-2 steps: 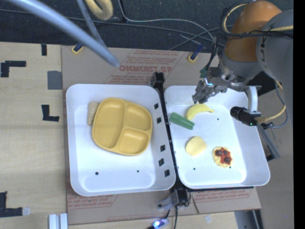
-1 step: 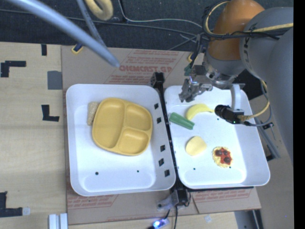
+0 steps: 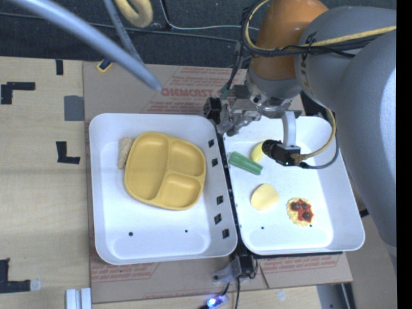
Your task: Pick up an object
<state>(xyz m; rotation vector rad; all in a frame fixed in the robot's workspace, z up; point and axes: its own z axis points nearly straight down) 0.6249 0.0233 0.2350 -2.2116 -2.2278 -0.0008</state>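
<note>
My gripper (image 3: 226, 122) hangs over the back left corner of the right bin (image 3: 335, 237), near the divider between the bins. A green stick-shaped piece (image 3: 244, 163) lies just in front of it. Beside that sits a small yellow round piece (image 3: 259, 152), partly behind a black fitting on the arm. A pale yellow lump (image 3: 264, 196) and a small pizza-like piece with red spots (image 3: 300, 211) lie further forward. I see nothing between the fingers.
In the left bin (image 3: 103, 172) a yellow divided plate (image 3: 165, 170) covers most of a tan sponge-like piece (image 3: 124, 152). The arm's grey body fills the right side. A grey pole crosses the top left.
</note>
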